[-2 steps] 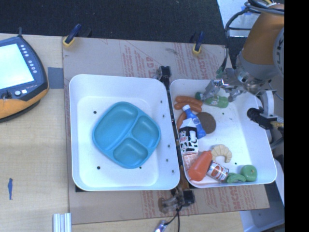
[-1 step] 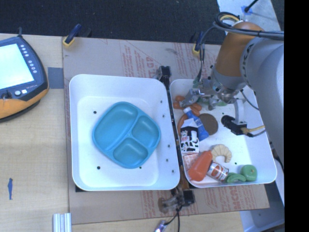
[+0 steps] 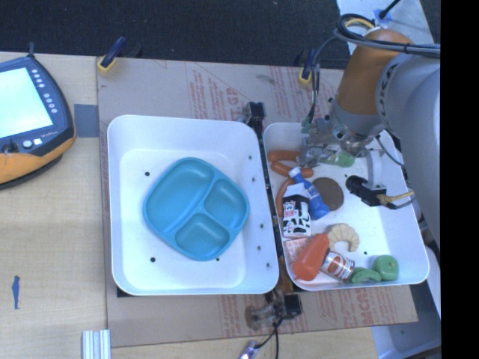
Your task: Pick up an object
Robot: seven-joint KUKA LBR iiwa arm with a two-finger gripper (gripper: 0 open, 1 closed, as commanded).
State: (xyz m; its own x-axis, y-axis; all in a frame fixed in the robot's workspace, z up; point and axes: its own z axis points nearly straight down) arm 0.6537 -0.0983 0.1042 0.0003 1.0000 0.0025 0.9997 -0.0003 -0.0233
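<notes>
Bench (image 3: 52, 230): light wood-grain top. A brown cardboard sheet (image 3: 187, 92) printed with faint red lettering covers its middle and right part. On the sheet, two shallow white plastic bins side by side: left bin (image 3: 120, 200), right bin (image 3: 408, 238), rims nearly touching. Near the left edge, a teach pendant (image 3: 30, 122) with orange-and-grey casing and a pale screen. A blue-and-yellow clamp (image 3: 111, 54) at the sheet's far left corner; another clamp (image 3: 305, 67) at the far edge.
</notes>
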